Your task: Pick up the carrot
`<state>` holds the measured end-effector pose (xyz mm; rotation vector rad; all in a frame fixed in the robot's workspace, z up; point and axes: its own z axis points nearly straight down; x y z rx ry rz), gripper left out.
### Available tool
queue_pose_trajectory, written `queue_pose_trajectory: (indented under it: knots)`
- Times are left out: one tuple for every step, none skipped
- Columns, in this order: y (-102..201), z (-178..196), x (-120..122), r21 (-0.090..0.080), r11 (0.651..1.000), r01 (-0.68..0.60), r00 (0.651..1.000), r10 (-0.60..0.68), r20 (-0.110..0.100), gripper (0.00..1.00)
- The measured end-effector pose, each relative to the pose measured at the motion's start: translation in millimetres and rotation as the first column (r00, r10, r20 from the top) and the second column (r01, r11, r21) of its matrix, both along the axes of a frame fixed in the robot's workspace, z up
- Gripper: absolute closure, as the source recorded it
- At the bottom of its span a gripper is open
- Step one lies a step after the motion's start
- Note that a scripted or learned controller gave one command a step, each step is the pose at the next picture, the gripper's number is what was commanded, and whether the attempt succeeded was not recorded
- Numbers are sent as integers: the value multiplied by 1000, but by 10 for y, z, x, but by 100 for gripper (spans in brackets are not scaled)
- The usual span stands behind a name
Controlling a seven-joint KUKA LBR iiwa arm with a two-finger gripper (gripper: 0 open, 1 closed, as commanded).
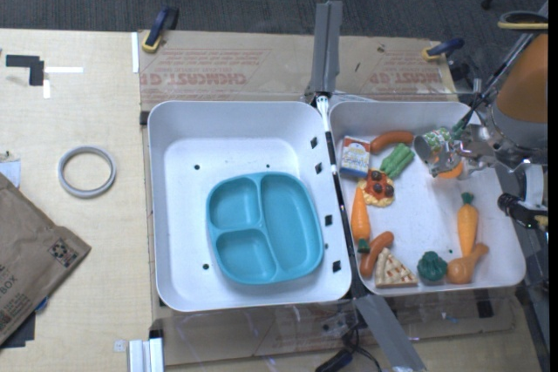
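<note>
One orange carrot (468, 225) with a green top lies in the right bin (501, 274); the jaws' state cannot be told.

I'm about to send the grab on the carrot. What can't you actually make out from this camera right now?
- Tool: blurred in the camera view, its finger state unreadable.
- Small orange piece beneath it: the tool covers part of it, so its identity is unclear.
- Arm: cut off by the right edge.
- Carrot: visible, but whether it touches the drumstick is unclear.
</note>
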<state>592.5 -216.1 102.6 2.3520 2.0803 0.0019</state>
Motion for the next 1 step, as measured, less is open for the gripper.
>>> queue_pose_trajectory:
  knots:
    - [743,929,651,-1,996,88,996,-88,-2,100]
